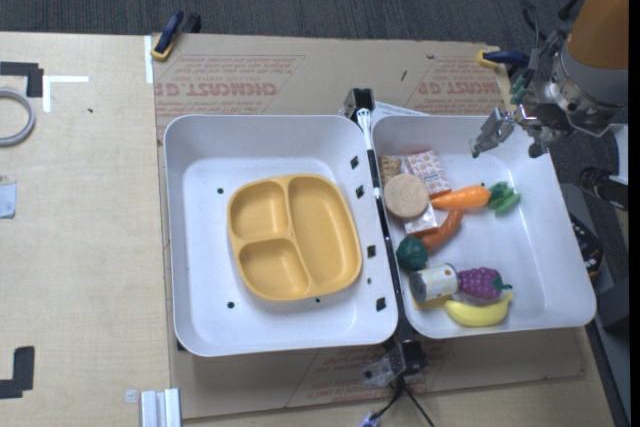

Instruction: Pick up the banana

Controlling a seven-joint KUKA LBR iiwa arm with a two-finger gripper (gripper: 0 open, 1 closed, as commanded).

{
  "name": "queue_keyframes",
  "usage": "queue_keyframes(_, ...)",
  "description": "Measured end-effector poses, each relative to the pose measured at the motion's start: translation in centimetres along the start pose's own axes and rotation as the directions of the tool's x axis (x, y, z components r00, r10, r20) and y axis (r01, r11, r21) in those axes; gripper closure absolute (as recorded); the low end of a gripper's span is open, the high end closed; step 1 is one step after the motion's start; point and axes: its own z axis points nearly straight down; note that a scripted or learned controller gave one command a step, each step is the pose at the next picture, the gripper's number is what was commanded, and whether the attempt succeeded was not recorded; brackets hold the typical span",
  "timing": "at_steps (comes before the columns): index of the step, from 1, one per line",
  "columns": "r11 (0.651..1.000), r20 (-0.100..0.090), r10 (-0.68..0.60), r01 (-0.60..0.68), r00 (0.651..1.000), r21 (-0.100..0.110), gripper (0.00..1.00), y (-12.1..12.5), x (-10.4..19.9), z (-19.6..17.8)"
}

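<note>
While the pincer (512,132) hangs over the far right corner of the right bin (545,215), its two fingers spread apart with nothing between them, the banana (477,312) lies well away at the near edge of that same bin. It rests flat, curved, with a bunch of purple grapes (480,282) touching its upper side and a small can (432,283) just beside its left end.

The step in hand looks like the approach: the arm must carry across the bin toward the near wall. A good grasp probably closes across the banana's narrow width, near its middle, with the fingers aligned so one drops on the near-wall side and the other between banana and grapes. That inner gap appears tight, so the grapes may get nudged or caught. Coming straight down, rather than sweeping in low, should avoid the two carrots (460,198) and the round biscuit (407,196) that lie between. The near wall leaves little room for the outer finger.

The yellow divided plate (294,237) in the left bin (190,215) plays no part.
</note>
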Motion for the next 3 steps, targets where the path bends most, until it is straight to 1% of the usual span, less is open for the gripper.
queue_keyframes(1,0.968,0.0,-0.25,0.25,0.968,0.0,0.0,-5.2,4.4,2.9)
queue_keyframes(2,0.846,-0.001,-0.533,0.533,0.846,0.0,0.0,-11.7,11.1,6.3)
queue_keyframes(3,0.576,0.0,-0.818,0.818,0.576,-0.001,0.0,-11.7,16.6,6.3)
